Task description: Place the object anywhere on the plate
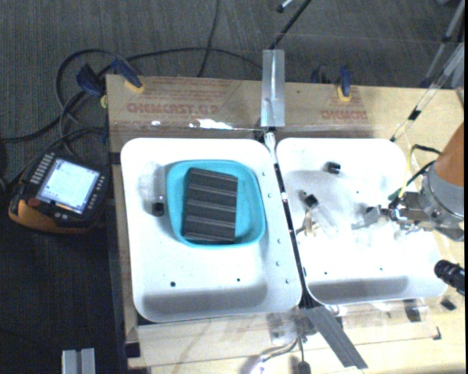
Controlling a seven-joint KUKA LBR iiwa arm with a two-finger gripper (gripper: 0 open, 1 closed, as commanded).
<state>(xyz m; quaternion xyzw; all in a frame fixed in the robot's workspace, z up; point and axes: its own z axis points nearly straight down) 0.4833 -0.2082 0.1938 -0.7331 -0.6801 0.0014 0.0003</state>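
Two shallow white bins sit side by side on the bench. The left bin [140, 232] holds a light blue plate [253, 209], roughly square with rounded corners. A dark grey ridged block [210, 203] lies on that plate, near its middle and slightly tilted. A small dark item [157, 206] rests on the bin floor just off the plate's left edge, beside a pale translucent patch that is too indistinct to identify.

The right bin [359, 275] contains several small scattered pieces. One small black piece [332, 167] lies towards the far side. Another small dark piece [309, 201] lies nearer the divider, with a pale, unclear fragment [308, 223] just below it.

The arm [452, 181] enters from the right of the view and stands over the right edge of the right bin. The gripper [382, 213] points left, low over the bin floor, with a small greyish piece [366, 216] at its tip. Whether the claw is clenched on that piece or released cannot be told; the detail is too fine.

The ridged block on the plate lies well apart from the claw, in the other bin, across the divider.

A handheld control pendant [62, 189] with a lit screen lies on the floor left of the bench.
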